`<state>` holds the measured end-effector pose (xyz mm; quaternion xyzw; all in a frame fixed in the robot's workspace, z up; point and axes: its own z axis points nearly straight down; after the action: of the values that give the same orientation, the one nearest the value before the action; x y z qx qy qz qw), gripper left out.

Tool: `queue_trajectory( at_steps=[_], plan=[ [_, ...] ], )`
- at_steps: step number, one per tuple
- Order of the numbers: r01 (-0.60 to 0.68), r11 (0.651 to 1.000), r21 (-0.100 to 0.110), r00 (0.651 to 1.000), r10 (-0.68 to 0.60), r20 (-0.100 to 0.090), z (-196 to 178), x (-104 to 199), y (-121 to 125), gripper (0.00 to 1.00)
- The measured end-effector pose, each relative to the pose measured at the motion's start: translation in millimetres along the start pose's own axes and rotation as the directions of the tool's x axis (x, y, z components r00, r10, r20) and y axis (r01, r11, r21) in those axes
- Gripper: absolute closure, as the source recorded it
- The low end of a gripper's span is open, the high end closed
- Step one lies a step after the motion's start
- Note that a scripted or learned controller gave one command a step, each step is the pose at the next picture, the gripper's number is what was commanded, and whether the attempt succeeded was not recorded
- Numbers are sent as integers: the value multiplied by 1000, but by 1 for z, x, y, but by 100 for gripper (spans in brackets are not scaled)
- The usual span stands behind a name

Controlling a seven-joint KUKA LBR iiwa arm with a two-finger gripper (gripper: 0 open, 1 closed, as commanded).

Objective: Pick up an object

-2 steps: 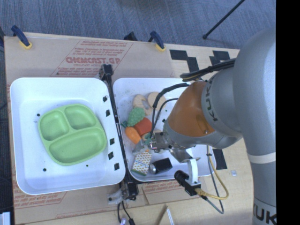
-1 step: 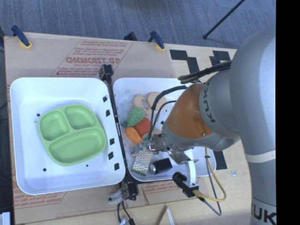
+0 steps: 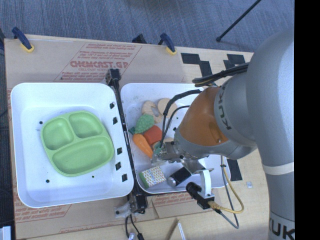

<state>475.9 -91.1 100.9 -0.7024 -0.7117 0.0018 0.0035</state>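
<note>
A: Which things are in the right bin (image 3: pixel 131 91)?

B: Several small toy foods lie together near its left wall. There is an orange carrot (image 3: pixel 143 144), long and tapered, lying at a slant. Above it sits a red piece (image 3: pixel 153 133), rounded, and touching that a green knobbly piece (image 3: pixel 145 122). Higher up are two pale beige pieces (image 3: pixel 156 106), close to each other. Near the front wall lies a small box (image 3: pixel 153 175) with a green and white pattern, apart from the others.

A: Which one is the task's thing?

B: I cannot tell which one is chosen. All of them lie on the bin floor.

A: Where is the gripper?

B: The gripper (image 3: pixel 164 151) is low inside the right bin, under the orange band (image 3: pixel 202 121) of the arm. It is just right of the carrot and the red piece, and above the box in the view. The wrist covers most of it.

A: Are the fingers spread or closed?

B: I cannot tell. The arm hides them from above. No thing is seen between them.

A: And the left bin (image 3: pixel 20 134)?

B: It bears a green tray (image 3: pixel 77 141) with three compartments. It lies flat in the middle, well apart from the toys.

A: Anything else?

B: Black clips (image 3: pixel 119 151) sit along the wall where the two bins meet. A brown board (image 3: pixel 95 59) with red print lies under both bins.
</note>
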Motion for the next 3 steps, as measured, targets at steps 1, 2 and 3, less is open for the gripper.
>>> queue_trajectory(
  at_steps=[1, 2, 3],
  plan=[
    [0, 1000, 0, 1000, 0, 0, 0, 0, 0, 0],
    [-8, 1000, -4, 1000, 8, 1, 9, -3, 61, 0],
    [-4, 1000, 0, 1000, 4, -1, 0, -3, 61, 100]
  ],
)
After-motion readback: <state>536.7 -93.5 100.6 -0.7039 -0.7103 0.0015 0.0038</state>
